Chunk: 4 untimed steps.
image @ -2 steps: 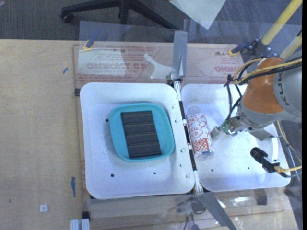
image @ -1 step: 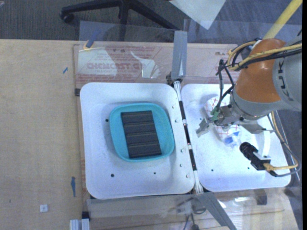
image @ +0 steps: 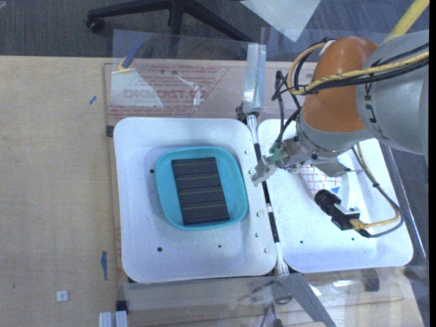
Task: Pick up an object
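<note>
Bins are sitting side by side on the desk. Left bin (image: 136,142) is holding a teal tray (image: 201,188) with a dark ridged block (image: 199,191) lying in it, the likely pick. Arm is hanging over the right bin (image: 340,251), near the divider; jaws (image: 262,171) cannot be read.

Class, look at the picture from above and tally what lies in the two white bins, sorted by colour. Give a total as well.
Turquoise dish: 1
Dark grey ridged block, lying in that dish: 1
Red-and-white checked item, partly hidden under the arm: 1
Total: 3
</note>
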Each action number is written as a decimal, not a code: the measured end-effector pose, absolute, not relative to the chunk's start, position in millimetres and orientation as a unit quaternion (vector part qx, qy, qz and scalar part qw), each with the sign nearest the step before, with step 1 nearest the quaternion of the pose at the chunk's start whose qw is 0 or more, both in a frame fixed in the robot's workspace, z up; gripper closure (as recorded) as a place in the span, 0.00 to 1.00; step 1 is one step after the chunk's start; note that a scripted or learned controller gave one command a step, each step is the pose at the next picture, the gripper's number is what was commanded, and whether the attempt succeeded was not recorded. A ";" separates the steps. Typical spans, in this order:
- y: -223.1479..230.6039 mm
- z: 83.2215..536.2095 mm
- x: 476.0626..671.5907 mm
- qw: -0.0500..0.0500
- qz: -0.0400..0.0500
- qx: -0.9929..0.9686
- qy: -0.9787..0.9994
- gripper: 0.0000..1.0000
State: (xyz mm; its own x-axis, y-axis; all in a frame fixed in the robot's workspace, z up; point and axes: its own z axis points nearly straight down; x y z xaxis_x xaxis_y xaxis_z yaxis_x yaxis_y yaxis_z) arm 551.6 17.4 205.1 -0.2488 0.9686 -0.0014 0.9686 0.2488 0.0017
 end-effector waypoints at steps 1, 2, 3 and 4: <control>-37.4 184.6 575.6 0.002 0.000 0.623 0.782 0.00; -132.3 133.4 575.4 0.002 0.000 0.646 0.764 0.00; -109.6 107.4 563.9 0.008 0.003 0.638 0.770 0.00; -109.0 103.8 570.4 0.008 0.002 0.629 0.777 0.00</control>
State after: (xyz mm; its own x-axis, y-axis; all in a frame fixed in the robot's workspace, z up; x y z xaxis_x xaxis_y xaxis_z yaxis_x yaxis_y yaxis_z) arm 570.4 -109.0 103.8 -0.2082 0.9780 -0.0099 0.9780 0.2083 0.0127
